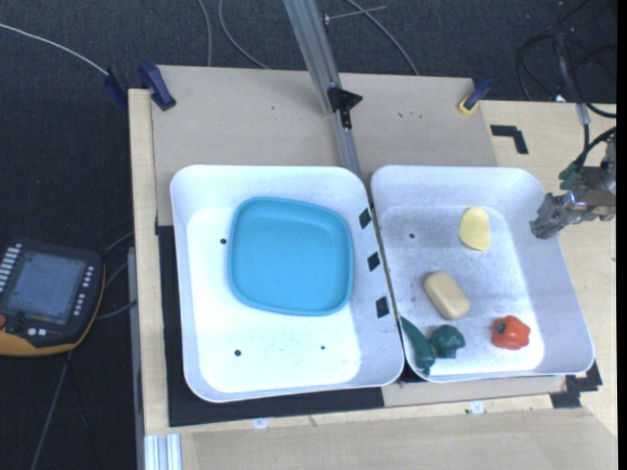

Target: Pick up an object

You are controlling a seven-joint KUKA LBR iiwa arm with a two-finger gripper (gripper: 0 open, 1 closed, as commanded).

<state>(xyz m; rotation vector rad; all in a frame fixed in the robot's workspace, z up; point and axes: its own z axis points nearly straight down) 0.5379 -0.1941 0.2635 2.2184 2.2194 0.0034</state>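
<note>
Although the task names no particular object, the layout makes the candidates plain. At far left, off the tabletop (431,130), a handheld control pendant (44,297) lies on the dark floor, well apart from the work area. On the tabletop, the left bin (196,360) holds a single blue plate (291,255), lying flat and taking up much of the floor; flat and broad, it looks a poor choice for a two-finger grasp. Between the bins, small black clips (373,260) run along the seam, apparently pinning the two rims together.

The right bin (563,292) carries the likelier targets, scattered loosely with room around each, which should let fingers come down on either side. A dark green object (433,344) sits at the near-left corner, against the wall. A tan, bar-shaped object (447,295) lies near the middle. A yellow object (475,229) rests farther back. A red object (509,332), pepper-like, sits near the front right.

At the right edge the gripper (554,215) hangs over the right bin's outer rim, apart from every object and nearest the yellow one. Nothing is visibly between its fingers, and whether they are spread or closed cannot be told at this size.
</note>
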